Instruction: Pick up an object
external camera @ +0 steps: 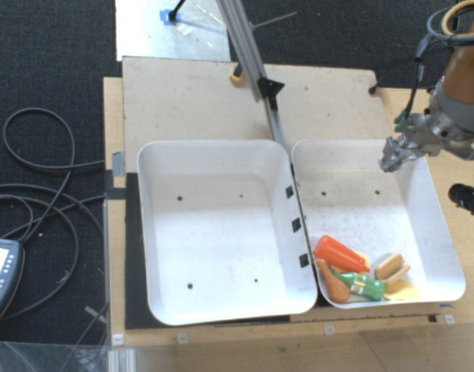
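A cluster of toy food lies in the near corner of the right bin (434, 208): an orange carrot (341, 253), a green bottle (362, 285) and a hot dog bun (392, 266), touching one another. The gripper (393, 155) hangs above that bin's far right part, well apart from them; whether it is wide or narrow cannot be told.

bins: 2 (213, 157) (434, 208) | carrots: 2 (341, 253) (333, 284) | green bottle: 1 (362, 285) | hot dog: 1 (392, 266)
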You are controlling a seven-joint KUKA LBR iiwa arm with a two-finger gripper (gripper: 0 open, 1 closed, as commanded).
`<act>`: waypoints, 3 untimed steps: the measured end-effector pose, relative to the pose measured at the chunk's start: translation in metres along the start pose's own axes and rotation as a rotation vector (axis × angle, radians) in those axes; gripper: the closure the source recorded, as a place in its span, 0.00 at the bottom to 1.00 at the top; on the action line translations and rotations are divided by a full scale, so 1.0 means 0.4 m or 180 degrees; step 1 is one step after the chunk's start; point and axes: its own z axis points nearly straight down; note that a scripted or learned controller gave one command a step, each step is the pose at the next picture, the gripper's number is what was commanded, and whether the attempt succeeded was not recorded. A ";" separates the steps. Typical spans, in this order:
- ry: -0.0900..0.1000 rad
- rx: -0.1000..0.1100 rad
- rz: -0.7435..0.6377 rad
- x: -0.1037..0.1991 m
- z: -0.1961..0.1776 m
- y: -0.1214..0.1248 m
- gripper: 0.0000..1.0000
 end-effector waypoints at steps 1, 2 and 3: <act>0.0009 0.0011 -0.0015 0.140 -0.001 -0.014 1.00; 0.0010 0.0013 -0.0016 0.278 0.003 -0.031 1.00; 0.0011 0.0015 -0.0017 0.429 0.029 -0.043 1.00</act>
